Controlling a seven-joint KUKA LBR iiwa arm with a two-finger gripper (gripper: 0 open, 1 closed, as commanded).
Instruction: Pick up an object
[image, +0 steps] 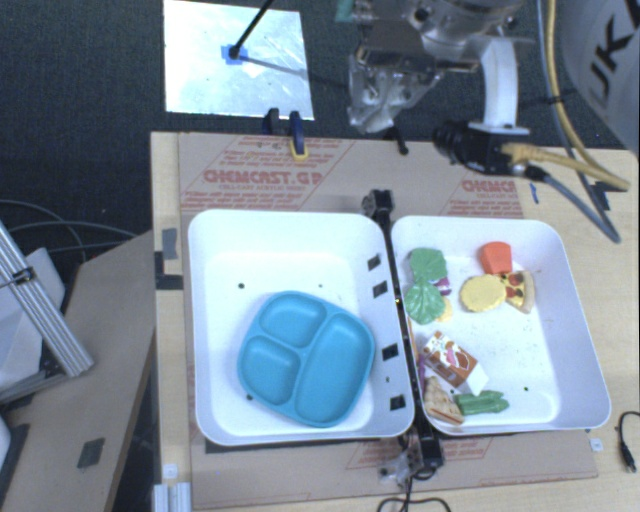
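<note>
Hovering beyond the worktop's far edge, the gripper (378, 112) shows no readable finger state; descending onto the crowded toys (455, 360) risks a glancing, failed grasp.

Robotics lab: bench w/ cardboard sheet (260, 175), two white bins (290, 250), loose cables (575, 165), alu framing (35, 310), dark carpet floor (70, 100).

The two shallow plastic bins (290, 235) were white. A sky-blue three-part plastic plate (305, 357) lay in the left one. In the right were two leafy green toy pieces (427, 283), an orange block (495, 257), a yellow round toy (484, 293) and a red-and-white printed carton (449, 360). The brown cardboard sheet (260, 170) bore red lettering.
</note>
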